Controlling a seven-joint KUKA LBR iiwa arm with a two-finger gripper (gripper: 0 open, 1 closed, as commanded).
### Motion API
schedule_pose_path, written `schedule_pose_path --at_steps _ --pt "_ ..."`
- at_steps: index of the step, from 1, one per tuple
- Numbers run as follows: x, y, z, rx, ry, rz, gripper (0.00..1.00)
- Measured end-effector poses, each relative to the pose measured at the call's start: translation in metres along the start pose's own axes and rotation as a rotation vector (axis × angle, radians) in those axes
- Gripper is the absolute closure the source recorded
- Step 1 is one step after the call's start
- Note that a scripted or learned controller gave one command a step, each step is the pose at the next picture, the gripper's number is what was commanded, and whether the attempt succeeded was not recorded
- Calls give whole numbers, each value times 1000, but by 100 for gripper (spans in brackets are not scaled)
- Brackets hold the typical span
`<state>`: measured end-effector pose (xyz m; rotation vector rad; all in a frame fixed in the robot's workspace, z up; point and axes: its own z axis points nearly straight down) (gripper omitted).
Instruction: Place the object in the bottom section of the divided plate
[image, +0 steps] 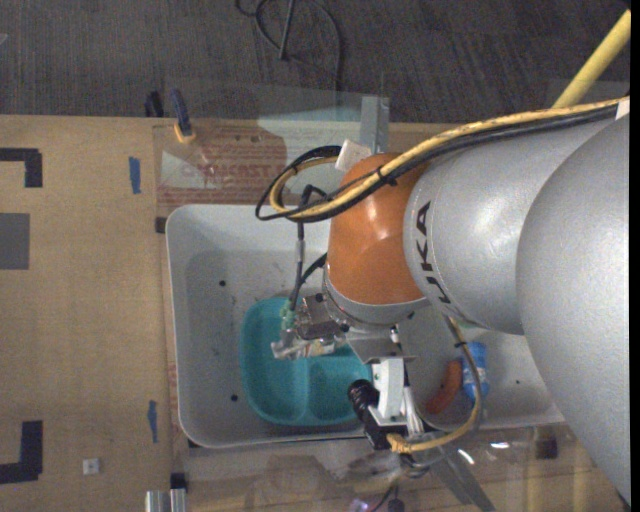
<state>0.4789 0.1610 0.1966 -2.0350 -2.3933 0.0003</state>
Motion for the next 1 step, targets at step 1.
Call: schedule_pose_path --at_steps 1 --pt "56 20 -13 -2 0 -247 100"
